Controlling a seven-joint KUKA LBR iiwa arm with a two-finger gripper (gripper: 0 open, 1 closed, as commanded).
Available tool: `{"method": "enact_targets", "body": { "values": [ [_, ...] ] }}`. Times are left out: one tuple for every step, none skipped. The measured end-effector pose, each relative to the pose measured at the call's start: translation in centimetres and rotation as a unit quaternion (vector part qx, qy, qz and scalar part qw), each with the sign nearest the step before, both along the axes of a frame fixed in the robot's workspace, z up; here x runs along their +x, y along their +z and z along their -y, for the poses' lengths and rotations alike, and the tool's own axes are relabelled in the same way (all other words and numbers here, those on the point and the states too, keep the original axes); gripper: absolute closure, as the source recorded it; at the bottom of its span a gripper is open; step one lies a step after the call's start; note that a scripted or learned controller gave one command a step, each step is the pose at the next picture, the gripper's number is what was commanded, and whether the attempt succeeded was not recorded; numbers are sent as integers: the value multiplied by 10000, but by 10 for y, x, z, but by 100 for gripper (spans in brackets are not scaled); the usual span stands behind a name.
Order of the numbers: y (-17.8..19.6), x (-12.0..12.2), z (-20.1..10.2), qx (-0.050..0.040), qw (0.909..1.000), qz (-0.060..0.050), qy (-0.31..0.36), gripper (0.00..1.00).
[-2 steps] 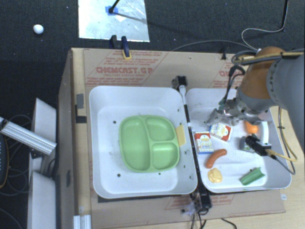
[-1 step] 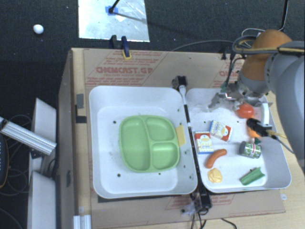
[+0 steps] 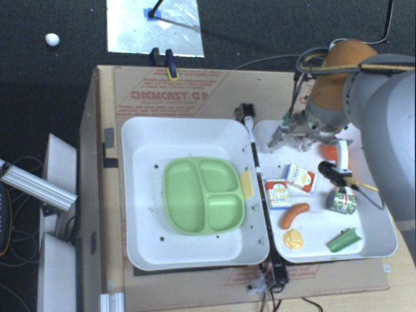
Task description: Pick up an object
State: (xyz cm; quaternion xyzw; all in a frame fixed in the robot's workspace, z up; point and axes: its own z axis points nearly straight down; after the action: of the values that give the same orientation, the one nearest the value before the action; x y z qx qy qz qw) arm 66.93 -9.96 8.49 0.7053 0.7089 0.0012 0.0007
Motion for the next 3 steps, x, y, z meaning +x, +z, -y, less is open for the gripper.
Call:
{"method": "enact_targets", "body": {
  "values": [
    [0,-13,8,-9,10000,-6,-19,0],
    [0,-53,42,-10,10000,-6,-21,0],
    [-1,-81,47,-5,10000,-10,-21,0]
  ]
}}
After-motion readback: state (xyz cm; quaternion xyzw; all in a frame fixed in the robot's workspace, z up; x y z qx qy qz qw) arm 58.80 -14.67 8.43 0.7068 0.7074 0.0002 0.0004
